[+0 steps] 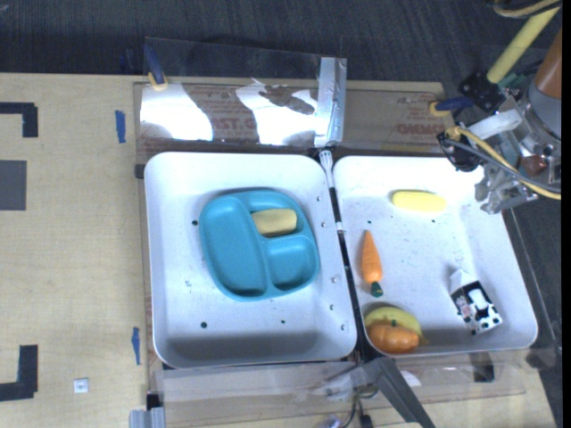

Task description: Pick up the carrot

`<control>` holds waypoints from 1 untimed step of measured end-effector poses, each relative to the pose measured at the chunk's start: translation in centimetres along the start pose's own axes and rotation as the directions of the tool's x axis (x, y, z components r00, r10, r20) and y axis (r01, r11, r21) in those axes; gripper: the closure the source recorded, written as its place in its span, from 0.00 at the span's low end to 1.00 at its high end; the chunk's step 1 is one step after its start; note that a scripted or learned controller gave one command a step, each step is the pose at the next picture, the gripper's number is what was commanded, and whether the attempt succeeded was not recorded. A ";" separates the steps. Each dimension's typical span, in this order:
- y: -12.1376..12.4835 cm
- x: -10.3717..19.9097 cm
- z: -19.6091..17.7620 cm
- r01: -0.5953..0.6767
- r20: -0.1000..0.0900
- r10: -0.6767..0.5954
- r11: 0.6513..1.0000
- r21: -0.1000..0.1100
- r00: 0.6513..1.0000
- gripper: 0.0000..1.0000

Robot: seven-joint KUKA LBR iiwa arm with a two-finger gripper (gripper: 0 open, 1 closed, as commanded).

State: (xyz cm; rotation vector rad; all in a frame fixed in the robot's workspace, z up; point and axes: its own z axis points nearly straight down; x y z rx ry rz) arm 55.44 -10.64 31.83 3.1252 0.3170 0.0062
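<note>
The carrot [370, 261] lies flat in the right-hand bin [513, 266], close to that bin's left wall and about halfway between its far and near edges. Its orange body points toward the far edge of the surface, and its dark green stub points toward the near edge. It touches nothing else: a yellow and orange fruit [393, 330] sits near it in the bin's near left corner, a flat yellow piece [418, 201] lies toward the far edge, and a small black and white toy [474, 307] rests by the near right corner.

It looks like a small toy carrot, so I judge it light, stiff and smooth, with a taper that could let it slide out of a loose grip. The best hold is probably across the thick orange middle, fingers closing from the sides, not on the narrow stub. The bin wall just beside it leaves little room on that side.

The claw [500, 193] hangs over the right bin's far right corner, well apart from the carrot, among cables and the arm's wrist [546, 123]. Nothing shows between its fingers, and I cannot tell from this view how far apart they stand.

The left bin [169, 239] holds a blue divided tray [234, 248] with a yellow block [274, 222] in it.
</note>
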 end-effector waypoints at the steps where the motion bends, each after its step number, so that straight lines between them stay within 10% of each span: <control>1: 5.9 -3.1 11.4 0.145 0.014 -0.145 0.989 0.007 0.989 1.00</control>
